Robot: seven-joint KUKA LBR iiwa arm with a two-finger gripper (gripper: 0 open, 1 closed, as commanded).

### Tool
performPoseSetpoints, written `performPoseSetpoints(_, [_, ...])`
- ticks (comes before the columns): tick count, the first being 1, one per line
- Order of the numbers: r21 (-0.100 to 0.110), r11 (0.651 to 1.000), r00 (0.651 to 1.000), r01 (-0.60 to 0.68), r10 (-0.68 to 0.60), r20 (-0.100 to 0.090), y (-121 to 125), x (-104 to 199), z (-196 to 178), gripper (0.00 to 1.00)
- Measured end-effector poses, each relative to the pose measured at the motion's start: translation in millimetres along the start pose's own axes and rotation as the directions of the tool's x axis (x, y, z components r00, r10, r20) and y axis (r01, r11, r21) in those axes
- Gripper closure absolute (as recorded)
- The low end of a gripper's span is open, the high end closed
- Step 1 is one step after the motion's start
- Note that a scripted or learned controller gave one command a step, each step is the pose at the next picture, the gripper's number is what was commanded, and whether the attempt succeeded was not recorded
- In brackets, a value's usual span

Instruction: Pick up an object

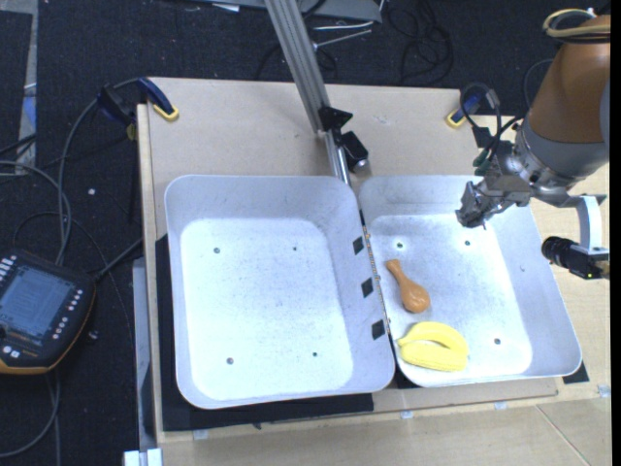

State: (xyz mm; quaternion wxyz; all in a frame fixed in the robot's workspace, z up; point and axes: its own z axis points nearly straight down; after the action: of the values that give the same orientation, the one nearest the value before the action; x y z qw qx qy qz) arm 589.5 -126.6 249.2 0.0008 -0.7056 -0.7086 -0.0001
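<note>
Two bins sit side by side on the worktop (243, 134), the left bin (194, 260) touching the right bin (524, 299) along their shared edge. In the right bin, a drumstick-shaped toy (408, 287) lies near the shared edge, and a banana (434, 347) lies just in front of it at the near rim. The pincer (475, 212) hangs over the right bin's far part, well apart from both.

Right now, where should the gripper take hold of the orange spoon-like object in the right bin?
Probably the thin handle, from above, fingers closing across its width. The orange spoon-like object lies flat, and its rounded end sits near the yellow banana, leaving less room.
</note>
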Motion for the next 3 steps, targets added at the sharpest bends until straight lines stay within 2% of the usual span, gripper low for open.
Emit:
performPoseSetpoints(2, [-0.001, 1.0, 1.0, 0.001, -0.001, 0.0, -12, 122, -1, 1.0])
performPoseSetpoints(3, [0.0, 1.0, 1.0, 0.0, 0.0, 0.0, -14, 168, 12, 1.0])
